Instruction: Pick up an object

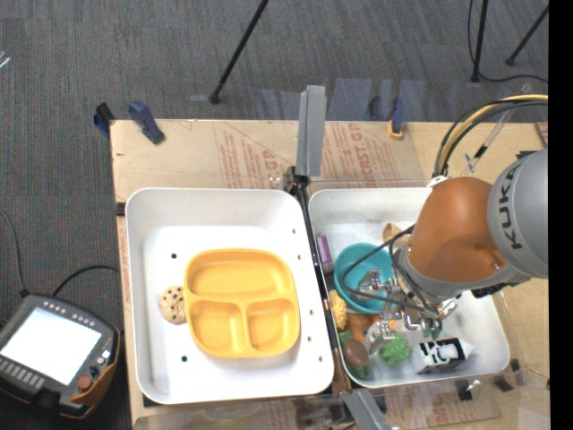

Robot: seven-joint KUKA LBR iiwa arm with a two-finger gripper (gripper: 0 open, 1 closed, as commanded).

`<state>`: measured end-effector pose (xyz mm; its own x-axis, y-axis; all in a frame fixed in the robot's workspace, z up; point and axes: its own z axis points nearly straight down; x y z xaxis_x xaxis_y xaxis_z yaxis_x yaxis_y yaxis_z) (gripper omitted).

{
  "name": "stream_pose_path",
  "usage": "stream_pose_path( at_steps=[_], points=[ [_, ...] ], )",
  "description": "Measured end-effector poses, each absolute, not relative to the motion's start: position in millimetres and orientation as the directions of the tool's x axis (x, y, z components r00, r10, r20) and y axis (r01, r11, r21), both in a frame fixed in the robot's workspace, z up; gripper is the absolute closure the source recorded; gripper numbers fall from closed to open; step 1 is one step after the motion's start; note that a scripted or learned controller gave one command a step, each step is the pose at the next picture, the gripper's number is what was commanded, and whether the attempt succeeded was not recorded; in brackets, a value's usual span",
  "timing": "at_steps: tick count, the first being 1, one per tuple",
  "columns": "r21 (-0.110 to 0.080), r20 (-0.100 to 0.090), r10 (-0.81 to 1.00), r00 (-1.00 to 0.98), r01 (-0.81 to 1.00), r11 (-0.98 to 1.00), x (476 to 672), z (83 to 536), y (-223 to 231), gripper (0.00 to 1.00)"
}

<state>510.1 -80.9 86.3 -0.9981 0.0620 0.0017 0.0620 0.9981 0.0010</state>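
My gripper (394, 325) hangs low in the right bin (488, 325), under the orange wrist band, over a heap of small objects. Beneath and around it lie a teal bowl (356, 267), a green leafy toy (395, 351), a brown oval piece (355, 355), a yellow corn-like piece (338, 308) and a black-and-white item (442, 352). The wrist hides the fingertips, and I see nothing clearly held between them.
The left bin (152, 240) holds a yellow divided tray (242, 301) and a cookie (172, 305) at its left side. A purple item (323, 251) lies along the right bin's left wall. A tablet (54, 348) sits off the bench at lower left.
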Motion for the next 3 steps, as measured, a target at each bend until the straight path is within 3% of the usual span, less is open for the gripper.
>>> stream_pose_path(
  at_steps=[1, 2, 3],
  points=[
    [-0.001, -0.002, 0.037, -0.999, 0.037, 0.999, 574.3, 118, -169, 0.0],
    [0.002, -0.004, 0.073, -0.997, 0.073, 0.997, 532.6, 91, -125, 0.0],
    [0.003, 0.003, 0.028, -1.0, 0.028, 1.0, 574.5, 86, -92, 0.0]
  ],
)
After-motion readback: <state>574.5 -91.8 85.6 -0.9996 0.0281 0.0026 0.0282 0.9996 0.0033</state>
